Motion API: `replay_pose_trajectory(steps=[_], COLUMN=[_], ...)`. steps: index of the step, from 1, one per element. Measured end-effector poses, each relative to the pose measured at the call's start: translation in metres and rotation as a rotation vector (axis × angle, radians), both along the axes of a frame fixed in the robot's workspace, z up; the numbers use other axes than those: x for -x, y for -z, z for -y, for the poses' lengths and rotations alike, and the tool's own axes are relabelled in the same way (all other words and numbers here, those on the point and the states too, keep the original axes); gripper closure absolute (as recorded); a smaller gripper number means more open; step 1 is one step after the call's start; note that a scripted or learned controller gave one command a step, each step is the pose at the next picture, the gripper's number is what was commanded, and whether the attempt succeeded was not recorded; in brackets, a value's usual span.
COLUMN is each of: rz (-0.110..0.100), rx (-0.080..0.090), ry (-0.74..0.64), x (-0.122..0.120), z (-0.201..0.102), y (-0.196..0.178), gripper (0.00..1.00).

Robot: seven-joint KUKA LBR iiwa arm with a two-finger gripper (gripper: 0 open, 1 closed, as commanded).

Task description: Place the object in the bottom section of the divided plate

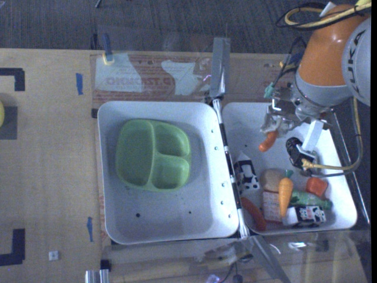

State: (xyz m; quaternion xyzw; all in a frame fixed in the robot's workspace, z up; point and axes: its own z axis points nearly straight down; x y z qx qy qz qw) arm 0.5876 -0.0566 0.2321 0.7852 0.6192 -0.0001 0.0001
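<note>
The gripper (pixel 272 130) at the right of the frame is clamped on a small orange carrot (pixel 268 141), and the green plate (pixel 153 154) lies far left.

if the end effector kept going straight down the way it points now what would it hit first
Most likely the bare floor of the right bin. The end effector has a small orange piece at its tip, though depth is unclear.
</note>
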Motion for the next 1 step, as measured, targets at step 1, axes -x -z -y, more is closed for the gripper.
replay_pose_trajectory(steps=[1], rz=[-0.003], rx=[-0.001], ry=[-0.023], x=[0.0121], z=[-0.0402], y=[-0.0108], gripper=[1.00])
